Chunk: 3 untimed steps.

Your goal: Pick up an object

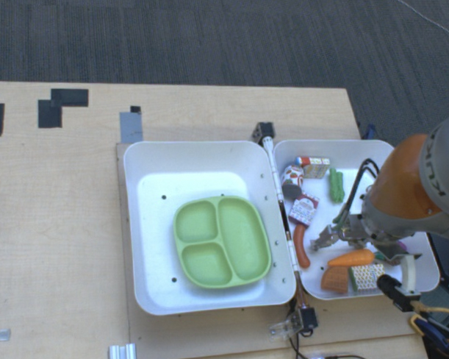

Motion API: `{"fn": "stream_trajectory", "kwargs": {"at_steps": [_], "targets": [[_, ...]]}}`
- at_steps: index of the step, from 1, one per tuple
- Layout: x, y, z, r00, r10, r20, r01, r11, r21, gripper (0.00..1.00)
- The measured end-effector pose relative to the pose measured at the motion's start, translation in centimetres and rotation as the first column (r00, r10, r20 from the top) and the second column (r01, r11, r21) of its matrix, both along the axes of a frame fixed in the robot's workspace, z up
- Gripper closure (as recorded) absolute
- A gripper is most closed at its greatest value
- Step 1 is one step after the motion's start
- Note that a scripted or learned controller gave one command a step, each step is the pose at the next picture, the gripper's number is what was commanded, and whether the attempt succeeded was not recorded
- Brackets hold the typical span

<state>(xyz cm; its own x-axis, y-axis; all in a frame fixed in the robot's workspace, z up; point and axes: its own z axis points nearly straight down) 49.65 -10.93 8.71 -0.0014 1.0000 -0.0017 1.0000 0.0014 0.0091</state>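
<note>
Camera view, from above and at a slant. Showed a pale wooden counter (57,218) carrying two shallow white bins side by side. Taken as landmark: the right bin (419,280).

Beside it, touching along a shared rim, sat the left bin (145,215), holding a green divided plate (222,242) with three compartments.

Inside the right bin, a crowd of small toy items. Near its far wall lay a small box (315,164) and a green pod-shaped piece (336,186). Against its left wall rested a dark round item (292,188), a red-and-white packet (303,209) and a long red pepper-like piece (300,247). Toward its near wall lay an orange carrot (352,258), an orange wedge (333,281) and a speckled block (366,277), all close together.

Reached in over the right bin's right side: the grey arm with its orange band (405,187). Hung low near the bin's middle: the tool (324,239), just above the carrot and just beside the red piece. Cannot tell whether the tool was released or clenched. Saw nothing clearly caught in it.

Judged risky from here: tight packing. Could strike two items at once, nudge the carrot aside, or close on the bin's floor. Could also pin the red piece against the wall instead of lifting it.
</note>
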Motion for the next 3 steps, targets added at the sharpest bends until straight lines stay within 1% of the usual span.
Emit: {"fn": "stream_trajectory", "kwargs": {"at_steps": [1, 2, 3], "targets": [[0.2, 0.0, 1.1, 1.000, 0.001, 0.005, -0.001, 1.000, 0.000, 1.00], [0.2, 0.0, 1.1, 1.000, 0.001, 0.005, -0.001, 1.000, 0.000, 0.00], [0.3, 0.1, 2.1, 1.000, 0.004, 0.008, -0.004, 1.000, 0.000, 1.00]]}}
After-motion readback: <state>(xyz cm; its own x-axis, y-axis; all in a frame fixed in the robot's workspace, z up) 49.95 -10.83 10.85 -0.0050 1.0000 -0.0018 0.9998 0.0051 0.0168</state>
